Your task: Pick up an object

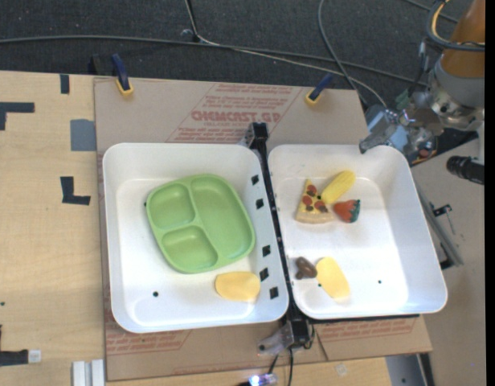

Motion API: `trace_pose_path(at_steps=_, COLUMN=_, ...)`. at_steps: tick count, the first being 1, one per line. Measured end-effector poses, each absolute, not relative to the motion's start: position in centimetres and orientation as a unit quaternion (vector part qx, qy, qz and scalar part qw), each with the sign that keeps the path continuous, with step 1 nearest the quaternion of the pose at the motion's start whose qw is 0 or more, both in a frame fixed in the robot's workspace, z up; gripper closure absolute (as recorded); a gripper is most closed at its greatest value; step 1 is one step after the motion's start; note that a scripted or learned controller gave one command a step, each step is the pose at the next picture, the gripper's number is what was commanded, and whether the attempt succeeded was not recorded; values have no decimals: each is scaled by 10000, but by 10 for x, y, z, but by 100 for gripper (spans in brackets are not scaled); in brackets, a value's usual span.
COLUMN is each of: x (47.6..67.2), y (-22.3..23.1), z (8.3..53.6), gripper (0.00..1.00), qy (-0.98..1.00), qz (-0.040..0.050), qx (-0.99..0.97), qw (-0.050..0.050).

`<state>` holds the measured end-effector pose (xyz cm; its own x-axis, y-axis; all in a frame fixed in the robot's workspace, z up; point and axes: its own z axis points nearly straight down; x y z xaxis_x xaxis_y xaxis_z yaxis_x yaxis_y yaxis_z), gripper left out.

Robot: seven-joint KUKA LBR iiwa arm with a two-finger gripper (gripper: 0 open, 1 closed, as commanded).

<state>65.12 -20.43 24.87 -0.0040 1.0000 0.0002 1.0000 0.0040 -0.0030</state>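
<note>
Objects sit in both bins; none is held. Left bin: green divided tray, smooth plastic, mid-bin; yellow rounded piece near its front edge. Right bin: pizza slice, corn cob and strawberry clustered near the back; yellow lump and small brown bit toward the front. Gripper over right bin's back right corner, jaws' state cannot tell. Best bet: descend centred on the isolated yellow lump.

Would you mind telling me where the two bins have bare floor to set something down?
Left bin: a strip behind the green tray and the near-left corner beside the yellow piece. Right bin: its right half. Crowded: around the pizza slice, corn and strawberry.
</note>
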Motion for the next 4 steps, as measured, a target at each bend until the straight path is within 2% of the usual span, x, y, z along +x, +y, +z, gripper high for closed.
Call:
trace_pose_path(at_steps=1, x=652, y=-204, z=249, gripper=0, qy=-7086, qz=3, qx=-7056, qw=-2)
trace_pose_path(at_steps=2, x=656, y=-206, z=186, gripper=0, qy=-7077, qz=24, qx=-7065, qw=27)
trace_pose_path(at_steps=4, x=649, y=-208, z=86, gripper=0, qy=-7081, qz=15, qx=-7061, qw=6)
